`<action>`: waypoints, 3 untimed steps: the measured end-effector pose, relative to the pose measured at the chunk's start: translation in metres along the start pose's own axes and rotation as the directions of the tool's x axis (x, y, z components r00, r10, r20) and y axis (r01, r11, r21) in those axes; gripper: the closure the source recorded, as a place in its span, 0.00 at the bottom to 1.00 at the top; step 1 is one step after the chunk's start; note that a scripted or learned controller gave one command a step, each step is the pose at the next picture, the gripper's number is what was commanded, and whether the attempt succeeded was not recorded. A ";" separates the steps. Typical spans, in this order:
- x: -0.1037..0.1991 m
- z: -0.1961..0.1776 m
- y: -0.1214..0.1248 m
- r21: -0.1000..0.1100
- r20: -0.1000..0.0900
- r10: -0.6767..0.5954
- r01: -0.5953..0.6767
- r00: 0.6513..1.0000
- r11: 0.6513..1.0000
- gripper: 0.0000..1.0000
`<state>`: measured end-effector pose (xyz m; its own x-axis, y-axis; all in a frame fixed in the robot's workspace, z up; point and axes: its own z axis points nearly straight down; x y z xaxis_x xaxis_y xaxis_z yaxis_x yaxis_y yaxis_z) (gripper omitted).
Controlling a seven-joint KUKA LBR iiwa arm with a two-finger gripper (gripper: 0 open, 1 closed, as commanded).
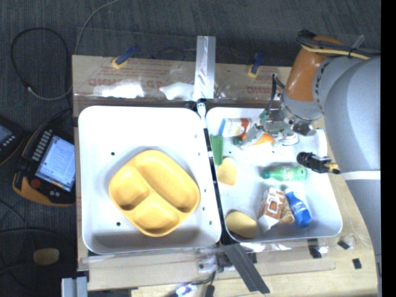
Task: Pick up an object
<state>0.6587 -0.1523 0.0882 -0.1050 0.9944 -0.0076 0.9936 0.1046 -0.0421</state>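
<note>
One yellow divided tray (pixel 154 192) is seen in the left bin (pixel 93 141), about seven small items in the right bin (pixel 331 218), where the pincer (pixel 272 127) is lowered, its grip indiscernible.

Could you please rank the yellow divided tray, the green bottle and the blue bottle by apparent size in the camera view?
1. yellow divided tray, by far the largest.
2. green bottle.
3. blue bottle. The two bottles look close, so their order is unsure.
</note>
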 end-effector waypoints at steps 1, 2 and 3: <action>0.000 -0.008 -0.001 0.004 0.004 -0.001 0.001 1.000 1.000 1.00; 0.019 -0.107 0.007 -0.042 0.006 -0.190 0.190 0.982 0.981 1.00; 0.091 -0.096 0.015 -0.041 -0.005 -0.051 0.051 0.999 0.998 1.00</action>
<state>0.6683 -0.0596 0.1832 -0.1558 0.9878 -0.0003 0.9878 0.1558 -0.0018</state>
